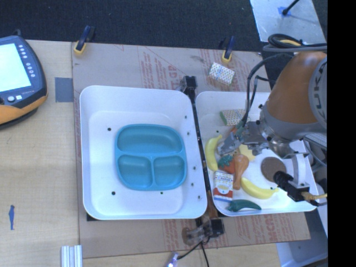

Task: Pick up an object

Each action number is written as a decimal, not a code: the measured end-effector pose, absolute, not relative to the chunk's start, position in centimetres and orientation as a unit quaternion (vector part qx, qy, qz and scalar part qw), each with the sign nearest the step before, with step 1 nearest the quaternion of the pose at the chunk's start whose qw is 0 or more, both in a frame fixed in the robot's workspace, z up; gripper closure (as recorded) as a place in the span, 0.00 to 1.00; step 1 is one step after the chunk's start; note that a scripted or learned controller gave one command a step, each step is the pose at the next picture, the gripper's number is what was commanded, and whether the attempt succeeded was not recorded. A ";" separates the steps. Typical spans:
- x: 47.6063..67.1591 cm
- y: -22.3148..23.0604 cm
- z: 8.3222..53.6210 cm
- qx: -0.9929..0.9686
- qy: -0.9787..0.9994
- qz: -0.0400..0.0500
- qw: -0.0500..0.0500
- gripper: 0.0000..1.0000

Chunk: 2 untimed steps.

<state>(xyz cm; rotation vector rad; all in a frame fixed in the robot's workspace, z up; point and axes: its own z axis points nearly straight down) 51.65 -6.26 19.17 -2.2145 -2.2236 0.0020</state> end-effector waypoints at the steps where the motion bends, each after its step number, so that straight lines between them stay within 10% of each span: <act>1: 51.7 -13.4 19.5 -0.707 -0.708 0.001 0.001 0.00; 2: 49.7 -11.6 9.1 -0.705 -0.709 0.002 0.002 0.00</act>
